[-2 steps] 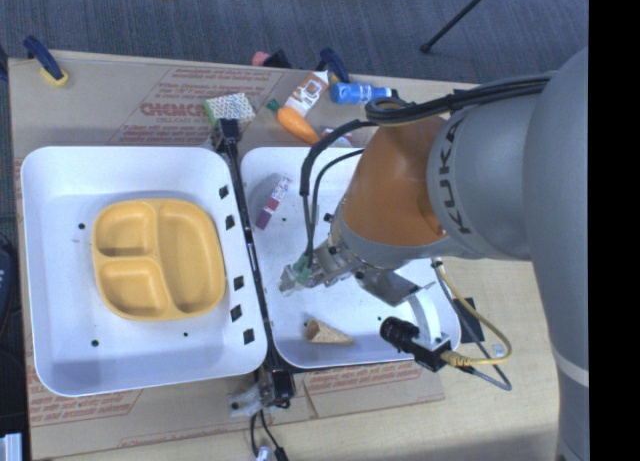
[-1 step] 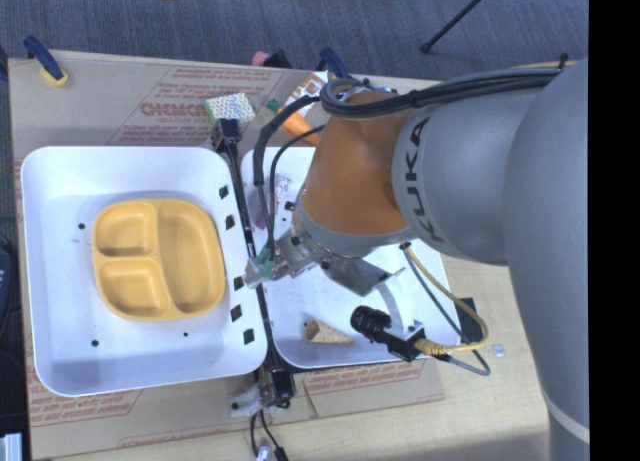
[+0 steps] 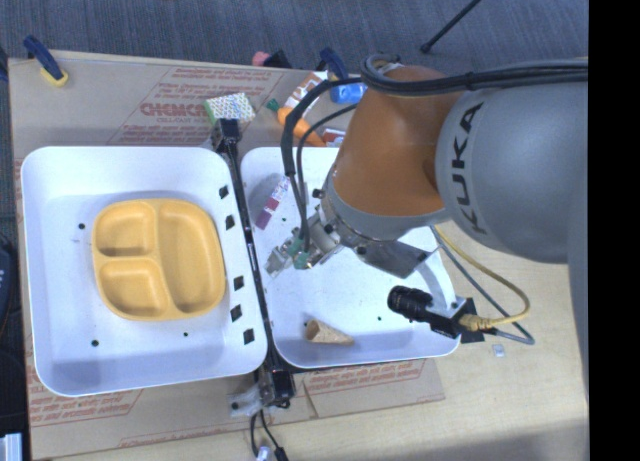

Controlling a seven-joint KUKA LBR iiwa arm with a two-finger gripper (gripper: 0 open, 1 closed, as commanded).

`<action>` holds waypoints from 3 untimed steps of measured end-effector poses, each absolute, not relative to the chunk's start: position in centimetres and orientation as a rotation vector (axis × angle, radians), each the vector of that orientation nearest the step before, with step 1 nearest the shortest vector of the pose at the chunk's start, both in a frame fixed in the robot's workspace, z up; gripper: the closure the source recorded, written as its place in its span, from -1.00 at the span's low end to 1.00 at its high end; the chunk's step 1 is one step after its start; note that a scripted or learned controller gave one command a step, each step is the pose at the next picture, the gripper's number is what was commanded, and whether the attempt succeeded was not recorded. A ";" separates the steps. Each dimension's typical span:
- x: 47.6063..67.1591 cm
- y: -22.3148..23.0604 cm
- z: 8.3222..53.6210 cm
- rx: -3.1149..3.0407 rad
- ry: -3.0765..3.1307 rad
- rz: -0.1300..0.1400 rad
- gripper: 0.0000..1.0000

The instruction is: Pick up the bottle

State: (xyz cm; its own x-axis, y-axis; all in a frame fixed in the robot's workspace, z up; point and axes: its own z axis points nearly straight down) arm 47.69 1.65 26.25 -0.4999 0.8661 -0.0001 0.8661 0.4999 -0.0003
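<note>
Two shallow white bins sit side by side on the counter (image 3: 120, 109), and the arm (image 3: 460, 169) hangs low over the right bin (image 3: 400, 349). The end effector (image 3: 300, 252) is near that bin's left wall, about midway along it; whether it is open or closed cannot be told from this slanted view, and nothing is visibly gripped. The bottle (image 3: 270, 199), as best I can judge, is the small pale object with a dark reddish label lying in the right bin's far left corner, just beyond the end effector toward the far edge and close to the dividing wall. Its long axis runs roughly from the far edge toward the near edge, tilted slightly. A tan wedge-shaped scrap (image 3: 327, 332) lies near the bin's near edge. The left bin (image 3: 40, 249) holds a yellow divided tray (image 3: 157, 257). The likely next move is a short shift toward the far left corner. Room is tight there, with walls on two sides.
</note>
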 end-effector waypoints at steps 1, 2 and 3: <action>47.6 4.5 19.1 -1.442 -2.787 0.004 1.00; 47.8 -0.7 29.1 -1.316 -2.854 0.001 1.00; 48.3 5.9 24.2 -1.120 -2.932 0.002 1.00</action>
State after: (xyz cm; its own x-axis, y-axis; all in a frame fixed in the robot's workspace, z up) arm 48.28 5.88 24.20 -0.7451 0.6669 0.0025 0.6669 0.7451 -0.0024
